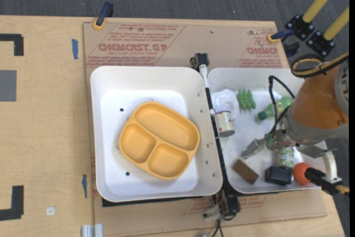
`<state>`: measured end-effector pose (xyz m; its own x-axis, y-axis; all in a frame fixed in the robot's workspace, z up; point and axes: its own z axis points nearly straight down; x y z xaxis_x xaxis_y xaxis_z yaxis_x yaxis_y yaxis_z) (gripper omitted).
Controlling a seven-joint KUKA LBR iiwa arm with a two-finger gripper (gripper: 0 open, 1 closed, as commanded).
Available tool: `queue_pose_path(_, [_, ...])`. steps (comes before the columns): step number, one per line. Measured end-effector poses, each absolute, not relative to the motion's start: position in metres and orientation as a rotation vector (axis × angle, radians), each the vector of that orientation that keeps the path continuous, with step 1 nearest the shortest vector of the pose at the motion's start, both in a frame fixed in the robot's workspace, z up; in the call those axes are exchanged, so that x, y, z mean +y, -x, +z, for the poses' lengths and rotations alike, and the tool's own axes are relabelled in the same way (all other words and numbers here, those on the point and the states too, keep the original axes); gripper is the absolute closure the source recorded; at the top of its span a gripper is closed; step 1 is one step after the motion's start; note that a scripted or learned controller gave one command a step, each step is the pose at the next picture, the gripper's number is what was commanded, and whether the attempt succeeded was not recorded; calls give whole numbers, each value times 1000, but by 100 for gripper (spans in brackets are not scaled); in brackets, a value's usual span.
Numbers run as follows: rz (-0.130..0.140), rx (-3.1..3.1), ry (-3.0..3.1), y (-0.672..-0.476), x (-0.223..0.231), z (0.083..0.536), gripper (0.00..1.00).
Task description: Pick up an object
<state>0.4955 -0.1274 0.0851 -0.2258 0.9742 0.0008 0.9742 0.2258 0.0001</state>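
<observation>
Two white bins [102,119] sit on cardboard. Above the cluttered right one, the gripper [265,144] hangs spread wide, holding nothing, seemingly ready to descend.

Yellow-orange divided tray [159,139] in the white left bin [105,119]. White right bin [258,76] holds a green toy [246,99], brown block [245,171], black block [278,175], orange ball [300,172], silver can [224,122]. Tan wood bench [44,136]; cardboard sheet [177,41] with red print.
</observation>
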Motion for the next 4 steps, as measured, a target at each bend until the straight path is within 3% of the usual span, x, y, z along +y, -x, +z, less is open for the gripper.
queue_pose_path(1, [-1, -2553, 1831, -480, -175, 85, 0])
queue_pose_path(2, [-5, -2555, 1833, -482, -174, 95, 100])
queue_pose_path(3, [-3, -2623, 1729, -480, -115, 85, 100])
queue_pose_path(4, [-1, -2477, 1934, -480, -56, 185, 100])
